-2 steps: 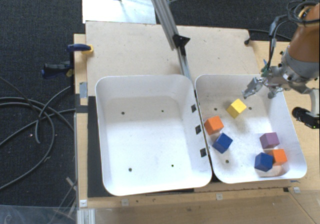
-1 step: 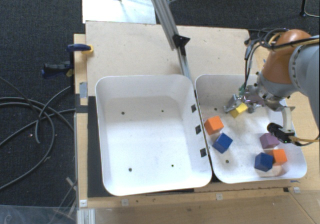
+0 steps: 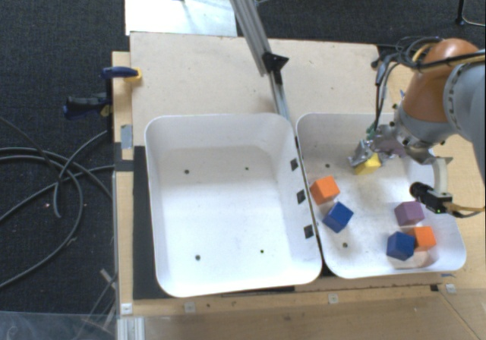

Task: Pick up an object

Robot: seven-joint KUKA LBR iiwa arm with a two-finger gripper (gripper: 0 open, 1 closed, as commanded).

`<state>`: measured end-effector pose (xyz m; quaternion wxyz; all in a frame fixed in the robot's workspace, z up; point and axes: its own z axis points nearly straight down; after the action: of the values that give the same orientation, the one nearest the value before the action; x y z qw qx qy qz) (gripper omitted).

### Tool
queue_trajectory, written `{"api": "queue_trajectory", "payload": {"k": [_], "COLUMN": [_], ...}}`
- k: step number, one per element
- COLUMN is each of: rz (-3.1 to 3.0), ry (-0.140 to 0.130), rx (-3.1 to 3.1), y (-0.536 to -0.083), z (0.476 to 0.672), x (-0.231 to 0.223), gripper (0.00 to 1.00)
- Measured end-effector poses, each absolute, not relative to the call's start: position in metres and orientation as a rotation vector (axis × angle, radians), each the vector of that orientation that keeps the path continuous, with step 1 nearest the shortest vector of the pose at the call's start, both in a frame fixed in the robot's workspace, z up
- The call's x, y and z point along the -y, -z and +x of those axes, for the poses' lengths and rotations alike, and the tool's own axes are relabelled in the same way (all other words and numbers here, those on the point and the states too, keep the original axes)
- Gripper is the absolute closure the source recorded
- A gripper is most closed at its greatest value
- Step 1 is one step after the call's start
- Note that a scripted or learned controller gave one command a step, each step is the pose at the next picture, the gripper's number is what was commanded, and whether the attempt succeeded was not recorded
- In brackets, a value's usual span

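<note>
The gripper (image 3: pixel 366 155) reaches into the right bin (image 3: pixel 334 132) near its back edge, and its fingers pinch a small yellow block (image 3: pixel 370 163) that sits low against the bin floor. Toward the bin's left wall lie an orange cube (image 3: pixel 325 189) and, just in front of it, a blue cube (image 3: pixel 339 217). In the front right corner a purple cube (image 3: pixel 409 213), a second orange cube (image 3: pixel 424 237) and a larger blue cube (image 3: pixel 400 246) cluster close together. The left bin (image 3: pixel 163 130) stands beside it on the bench (image 3: pixel 197 73).
</note>
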<state>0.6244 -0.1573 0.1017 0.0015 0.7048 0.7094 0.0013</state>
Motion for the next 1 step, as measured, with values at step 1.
{"api": "queue_trajectory", "payload": {"k": [1], "rz": [2.208], "ry": [-0.008], "rx": [-2.234], "y": [-0.1276], "z": [0.6328], "x": [0.0907], "gripper": [1.0]}}
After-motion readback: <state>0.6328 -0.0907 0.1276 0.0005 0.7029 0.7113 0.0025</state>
